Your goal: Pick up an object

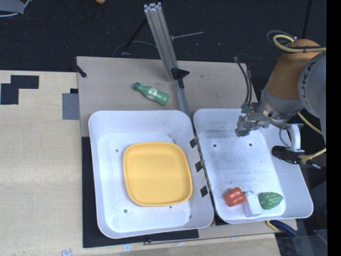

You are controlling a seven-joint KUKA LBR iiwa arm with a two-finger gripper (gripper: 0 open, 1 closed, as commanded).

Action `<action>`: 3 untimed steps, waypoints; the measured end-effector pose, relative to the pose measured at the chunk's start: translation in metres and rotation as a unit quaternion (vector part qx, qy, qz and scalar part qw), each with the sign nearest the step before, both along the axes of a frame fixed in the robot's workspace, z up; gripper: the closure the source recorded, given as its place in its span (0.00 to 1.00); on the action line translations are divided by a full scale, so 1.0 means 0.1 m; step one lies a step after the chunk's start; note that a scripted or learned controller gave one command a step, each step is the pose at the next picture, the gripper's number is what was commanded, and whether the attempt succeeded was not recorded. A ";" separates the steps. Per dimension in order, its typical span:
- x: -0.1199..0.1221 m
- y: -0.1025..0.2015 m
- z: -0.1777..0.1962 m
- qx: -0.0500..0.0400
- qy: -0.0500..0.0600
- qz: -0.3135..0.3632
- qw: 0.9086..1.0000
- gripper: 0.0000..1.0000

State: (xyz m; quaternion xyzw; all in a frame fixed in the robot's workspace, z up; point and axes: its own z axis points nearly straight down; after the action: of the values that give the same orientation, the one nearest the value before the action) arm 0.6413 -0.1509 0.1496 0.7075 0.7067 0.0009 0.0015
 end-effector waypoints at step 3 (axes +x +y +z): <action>-0.11 0.38 1.07 0.001 0.001 0.002 1.000 1.00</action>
State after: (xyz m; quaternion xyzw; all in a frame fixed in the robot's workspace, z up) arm 0.6303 -0.1127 0.2570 0.7062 0.7080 0.0005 0.0000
